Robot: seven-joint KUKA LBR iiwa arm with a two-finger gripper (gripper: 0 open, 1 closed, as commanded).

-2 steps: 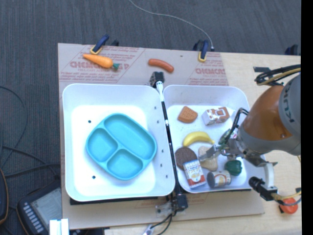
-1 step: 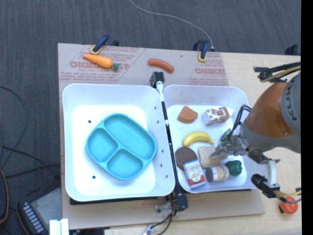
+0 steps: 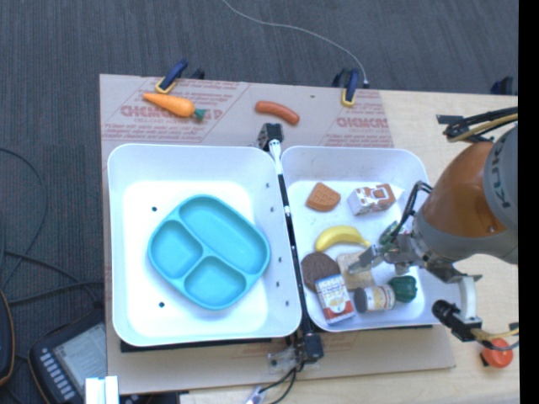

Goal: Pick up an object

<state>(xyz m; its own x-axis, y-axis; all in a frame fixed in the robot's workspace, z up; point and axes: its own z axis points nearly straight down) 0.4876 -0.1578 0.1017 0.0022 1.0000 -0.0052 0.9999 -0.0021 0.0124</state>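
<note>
Arm comes in from the right, orange band over the right bin's (image 3: 295,162) right side; end effector (image 3: 376,255) sits low in that bin, among the items near the middle. Can't tell how far it is open or whether it has anything: the tip is buried in clutter and too small to resolve. Right bin contents: banana (image 3: 339,238) just left of the end effector, brown cookie-shaped item (image 3: 322,197) toward the back, small brown-and-white carton (image 3: 373,198) beside it to the right, dark round disc (image 3: 318,268) below the banana, red-and-white box (image 3: 334,298) at the front edge, small jar with a yellowish label (image 3: 376,299) lying on its side right of the box, dark green item (image 3: 403,288) next to the jar, partly under the arm. A tan piece (image 3: 352,264) sits right at the end effector tip, touching or nearly so; can't say which. Left bin (image 3: 122,225) holds a light blue three-compartment plate (image 3: 209,252), roughly centred and tilted in plan. Outside the bins, on the cardboard sheet (image 3: 227,112) at the back of the table (image 3: 438,112): a carrot (image 3: 170,105) at left, a sausage (image 3: 277,112) near the middle. Blue-and-yellow clamps (image 3: 172,76) hold the sheet at the back edge.
</note>
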